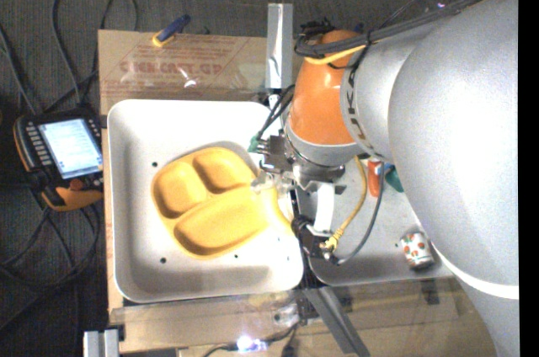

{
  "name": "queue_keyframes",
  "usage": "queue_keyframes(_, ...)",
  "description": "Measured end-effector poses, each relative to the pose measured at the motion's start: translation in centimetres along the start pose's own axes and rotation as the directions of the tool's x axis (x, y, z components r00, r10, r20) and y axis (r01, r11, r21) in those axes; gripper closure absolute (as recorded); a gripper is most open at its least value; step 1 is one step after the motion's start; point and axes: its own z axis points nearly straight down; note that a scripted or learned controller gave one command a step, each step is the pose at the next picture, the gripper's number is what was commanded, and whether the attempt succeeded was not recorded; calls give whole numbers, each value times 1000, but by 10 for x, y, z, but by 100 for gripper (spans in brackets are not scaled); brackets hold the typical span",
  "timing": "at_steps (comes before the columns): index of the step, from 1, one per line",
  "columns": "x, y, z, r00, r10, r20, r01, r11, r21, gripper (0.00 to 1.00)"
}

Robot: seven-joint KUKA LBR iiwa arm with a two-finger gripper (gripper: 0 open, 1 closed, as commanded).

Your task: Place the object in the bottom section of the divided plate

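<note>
Yellow divided plate [210, 199] lying tilted in left white bin [126, 263].
Faint unreadable lettering on cardboard [181, 69] behind. Small spotted object [414, 248] resting in right bin [370, 267]. Claw [290, 195] state: cannot tell.

Even overhead light, moderately bright. White bin [126, 204] reads clean, near blown out on its rims. Yellow divided plate [210, 199] well exposed, soft shading in its sections. Glare patches on the clear plastic sheet [181, 65] at the far side. Dark floor underexposed, cables barely separated. Grey arm [455, 119] large, close, slightly soft. Handheld screen [72, 145] at left glows, washed out.
</note>
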Motion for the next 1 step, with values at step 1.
queue_keyframes(1, 0, 0, 0, 1000, 0, 0, 0, 1000, 0, 0)
